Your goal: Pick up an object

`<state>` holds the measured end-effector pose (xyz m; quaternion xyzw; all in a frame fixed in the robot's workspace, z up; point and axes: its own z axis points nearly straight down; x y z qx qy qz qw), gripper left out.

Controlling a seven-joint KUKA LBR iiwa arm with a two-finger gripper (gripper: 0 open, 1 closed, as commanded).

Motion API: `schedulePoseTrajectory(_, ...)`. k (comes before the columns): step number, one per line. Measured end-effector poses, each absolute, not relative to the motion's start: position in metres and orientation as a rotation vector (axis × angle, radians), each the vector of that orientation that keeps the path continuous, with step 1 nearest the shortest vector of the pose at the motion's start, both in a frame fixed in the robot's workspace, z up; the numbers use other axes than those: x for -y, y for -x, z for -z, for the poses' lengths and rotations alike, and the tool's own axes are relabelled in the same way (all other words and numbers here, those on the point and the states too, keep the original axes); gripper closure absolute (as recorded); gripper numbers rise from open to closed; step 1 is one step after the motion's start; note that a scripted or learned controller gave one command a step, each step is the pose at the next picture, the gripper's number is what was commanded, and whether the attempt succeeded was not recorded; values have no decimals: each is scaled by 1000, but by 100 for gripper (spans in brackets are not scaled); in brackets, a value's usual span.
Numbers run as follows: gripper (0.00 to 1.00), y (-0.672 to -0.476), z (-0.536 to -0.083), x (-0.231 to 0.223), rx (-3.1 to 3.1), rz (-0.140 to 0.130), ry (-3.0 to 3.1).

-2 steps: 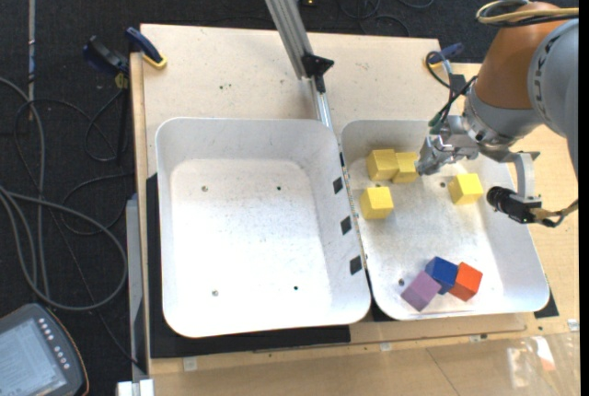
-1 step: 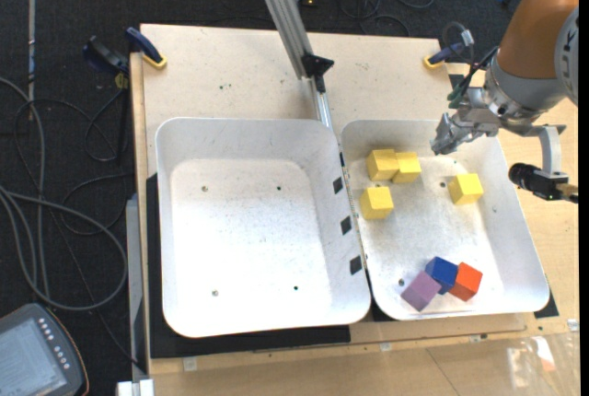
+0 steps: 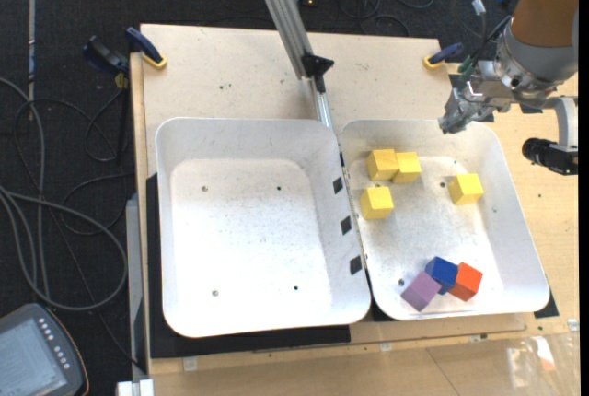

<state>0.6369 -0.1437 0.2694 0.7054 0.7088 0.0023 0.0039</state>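
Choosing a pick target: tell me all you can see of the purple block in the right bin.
The purple block is a small matte cube, pale violet, lying slightly turned on the floor of the right bin, near its front edge. Its right side touches the blue block, which adjoins the orange block. The gripper is far from it.

We see four blocks (image 3: 382, 165) toward the back of the right bin (image 3: 515, 228), three more (image 3: 444, 280) clustered near its front, left bin (image 3: 184, 228) alongside.
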Motion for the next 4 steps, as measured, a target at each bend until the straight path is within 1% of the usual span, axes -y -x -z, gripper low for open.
schedulePoseTrajectory(1,100,-615,-270,89,-2231,-1,-2214)
schedulePoseTrajectory(2,100,-603,-271,38,-2232,0,-2214)
schedulePoseTrajectory(4,100,-571,-260,-59,-2232,1,-2215)
